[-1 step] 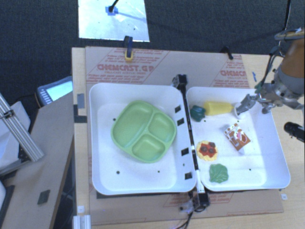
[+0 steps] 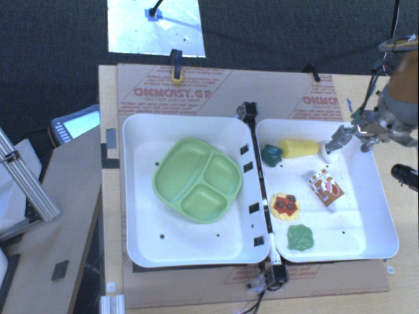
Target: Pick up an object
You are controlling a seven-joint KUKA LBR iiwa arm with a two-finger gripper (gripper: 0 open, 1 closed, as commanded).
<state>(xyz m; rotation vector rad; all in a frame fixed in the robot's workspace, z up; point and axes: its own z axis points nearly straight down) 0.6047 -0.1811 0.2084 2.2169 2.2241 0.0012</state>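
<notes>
Left bin: green tray

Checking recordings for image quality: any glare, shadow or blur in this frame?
Camera view: even, soft lighting; the shiny silver sheet above the bench reflects brightly; the white plastic bins look slightly washed out; the two-finger gripper near the yellow block is a little soft; faint shadows under the toys.
</notes>
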